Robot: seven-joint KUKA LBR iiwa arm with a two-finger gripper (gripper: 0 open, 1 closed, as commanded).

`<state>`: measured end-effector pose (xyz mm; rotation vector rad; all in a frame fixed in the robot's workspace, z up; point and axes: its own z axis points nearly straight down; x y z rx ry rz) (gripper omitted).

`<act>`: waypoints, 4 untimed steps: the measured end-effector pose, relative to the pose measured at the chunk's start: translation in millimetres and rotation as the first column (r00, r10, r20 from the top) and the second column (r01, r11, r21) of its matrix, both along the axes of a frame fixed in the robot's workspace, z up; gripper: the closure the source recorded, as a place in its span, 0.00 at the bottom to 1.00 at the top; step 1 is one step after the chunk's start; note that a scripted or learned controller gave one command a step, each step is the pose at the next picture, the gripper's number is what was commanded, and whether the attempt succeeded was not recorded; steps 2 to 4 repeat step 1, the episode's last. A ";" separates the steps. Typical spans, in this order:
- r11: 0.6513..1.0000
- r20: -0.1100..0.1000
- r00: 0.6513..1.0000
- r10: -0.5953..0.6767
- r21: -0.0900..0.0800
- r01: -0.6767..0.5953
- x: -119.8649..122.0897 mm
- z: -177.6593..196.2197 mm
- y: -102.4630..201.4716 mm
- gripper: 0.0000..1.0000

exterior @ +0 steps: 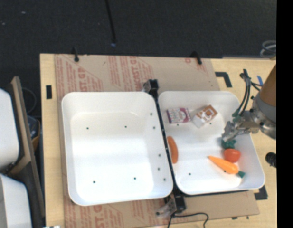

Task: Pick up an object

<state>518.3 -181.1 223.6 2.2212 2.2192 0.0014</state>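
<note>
Wooden bench (113,72), right bin (203,186), gripper (230,136) above tomato (232,155), finger state unclear.

Even, fairly bright light falls from above; the white bins (113,146) nearly wash out, with soft shadows along their inner walls. The floor (137,18) stays dark. The end effector (230,136) looks soft and grainy, slightly blurred.

Both bins (113,146) are plain white, sitting on pale brown cardboard (118,75) printed with red lettering. Just below the grey gripper (230,136) lies a red tomato (232,155) with a green top, then an orange carrot (224,165) tipped green. Farther off are an orange sausage-shaped piece (173,149), a purple-and-white striped packet (179,115) and an orange-and-white packet (205,115).
</note>
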 end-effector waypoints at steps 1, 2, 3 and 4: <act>1.000 -0.002 1.000 0.006 0.002 -0.006 9.2 -16.9 66.7 1.00; 1.000 -0.002 1.000 0.006 0.002 -0.006 9.2 -16.9 66.7 1.00; 1.000 -0.002 1.000 0.006 0.002 -0.006 9.2 -16.9 66.7 1.00; 1.000 -0.002 1.000 0.006 0.002 -0.006 9.2 -16.9 66.7 1.00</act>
